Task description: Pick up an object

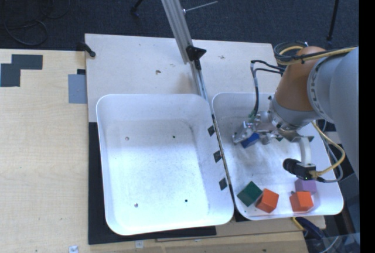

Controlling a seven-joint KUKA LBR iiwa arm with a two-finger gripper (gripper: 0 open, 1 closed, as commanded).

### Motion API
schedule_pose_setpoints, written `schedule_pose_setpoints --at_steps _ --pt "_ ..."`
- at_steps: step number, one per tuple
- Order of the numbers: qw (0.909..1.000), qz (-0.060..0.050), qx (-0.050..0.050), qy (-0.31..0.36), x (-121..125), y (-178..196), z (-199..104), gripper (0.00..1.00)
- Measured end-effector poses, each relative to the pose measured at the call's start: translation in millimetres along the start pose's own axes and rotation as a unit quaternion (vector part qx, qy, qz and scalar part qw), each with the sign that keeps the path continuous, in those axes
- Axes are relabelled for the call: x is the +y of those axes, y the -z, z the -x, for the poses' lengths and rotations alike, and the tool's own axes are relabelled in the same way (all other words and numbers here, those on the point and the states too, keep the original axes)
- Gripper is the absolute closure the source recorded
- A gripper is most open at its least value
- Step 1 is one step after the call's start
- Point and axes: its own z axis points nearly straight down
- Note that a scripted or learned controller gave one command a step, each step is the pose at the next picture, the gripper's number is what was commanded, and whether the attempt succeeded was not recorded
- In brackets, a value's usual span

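Blocks sit at the near end of the right white plastic bin (234,106).
A dark green cube (250,193), two orange cubes (267,200) (302,201) and a small purple block (305,185) lie there in a row. Farther back, the grey metal gripper (251,135) has its fingers closed around a small blue block (250,140), low over the bin floor.
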Motion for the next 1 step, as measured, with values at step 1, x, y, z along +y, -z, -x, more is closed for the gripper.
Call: schedule_pose_setpoints --at_steps 1 --pt "1.0 -0.003 0.0 0.0 -2.6 10.3 1.4 1.0"
